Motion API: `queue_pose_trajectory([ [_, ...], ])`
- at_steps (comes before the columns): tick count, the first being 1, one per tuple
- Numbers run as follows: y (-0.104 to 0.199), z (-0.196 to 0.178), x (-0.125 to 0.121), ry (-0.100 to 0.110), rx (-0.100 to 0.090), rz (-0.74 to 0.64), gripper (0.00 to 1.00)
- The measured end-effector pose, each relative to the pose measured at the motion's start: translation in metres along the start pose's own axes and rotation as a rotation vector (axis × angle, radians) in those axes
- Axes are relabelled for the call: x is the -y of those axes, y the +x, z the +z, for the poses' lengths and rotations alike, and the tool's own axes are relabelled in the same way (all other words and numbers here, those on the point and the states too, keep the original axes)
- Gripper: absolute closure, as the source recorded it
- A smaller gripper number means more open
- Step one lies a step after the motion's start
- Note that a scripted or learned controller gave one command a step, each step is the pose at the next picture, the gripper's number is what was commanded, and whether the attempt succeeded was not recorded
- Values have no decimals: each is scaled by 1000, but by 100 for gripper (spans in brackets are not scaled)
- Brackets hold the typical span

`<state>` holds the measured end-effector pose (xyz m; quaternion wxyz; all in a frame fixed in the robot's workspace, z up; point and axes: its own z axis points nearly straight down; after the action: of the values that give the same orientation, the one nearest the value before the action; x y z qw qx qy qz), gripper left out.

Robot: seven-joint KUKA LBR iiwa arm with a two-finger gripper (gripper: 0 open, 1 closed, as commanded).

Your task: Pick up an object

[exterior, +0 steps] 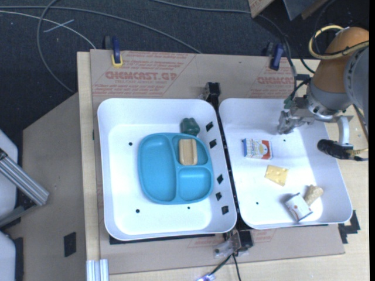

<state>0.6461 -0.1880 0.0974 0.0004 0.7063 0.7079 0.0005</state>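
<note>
— Where are we now?
— Our claw (285, 126) hangs over the right bin (328, 215). We cannot tell its grip.
— Next?
— We go down to the little carton (257, 148), just beside it.

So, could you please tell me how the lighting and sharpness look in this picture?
Camera view: even, soft light, with faint shadows under the blue tray and yellow wedge; the white bins are bright, nearly washed out; the gripper looks slightly soft, and the small carton's print is too small to read.
</note>
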Motion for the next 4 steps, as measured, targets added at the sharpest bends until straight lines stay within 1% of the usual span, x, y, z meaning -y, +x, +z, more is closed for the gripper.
queue_pose_trajectory([
  [1, 3, -64, 2, -6, 2, 1, 100],
  [2, -5, -121, 7, -6, 2, 2, 100],
  [3, -5, -165, 5, -6, 2, 1, 100],
  [4, 39, -154, 12, 3, -2, -2, 100],
])
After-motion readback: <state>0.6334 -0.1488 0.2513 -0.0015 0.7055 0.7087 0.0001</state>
